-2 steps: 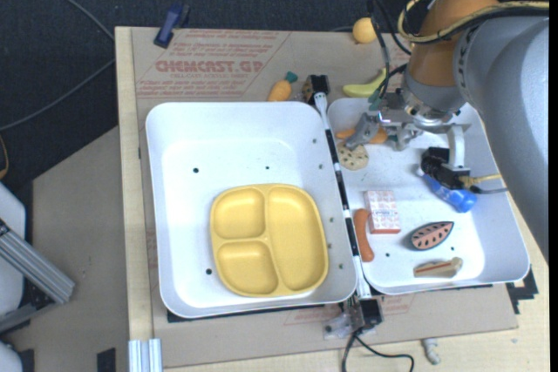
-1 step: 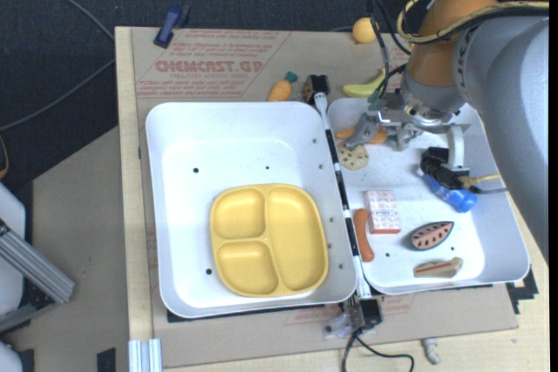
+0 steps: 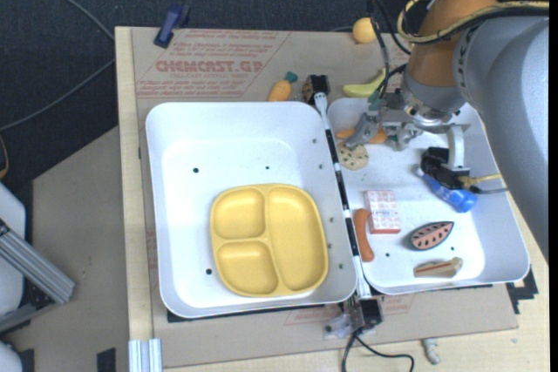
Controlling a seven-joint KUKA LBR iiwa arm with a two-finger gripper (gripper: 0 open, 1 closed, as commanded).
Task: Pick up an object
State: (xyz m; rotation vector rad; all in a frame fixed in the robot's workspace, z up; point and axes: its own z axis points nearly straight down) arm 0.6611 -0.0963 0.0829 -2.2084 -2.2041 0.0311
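The gripper sits low in the far left corner of the right bin, the arm bending down from the right; whether it is apart or closed cannot be told. An orange piece lies just beside it, and a round cookie lies near.

Two white bins side by side on surface. Left bin holds yellow three-compartment plate, toward front. End effector low over back of right bin, arm reaching in from right. Close beside it: small orange piece, round speckled cookie. Mid-bin: pink-and-white packet, red sausage along left wall, blue item. Front: brown oval, tan stick. Banana at back rim
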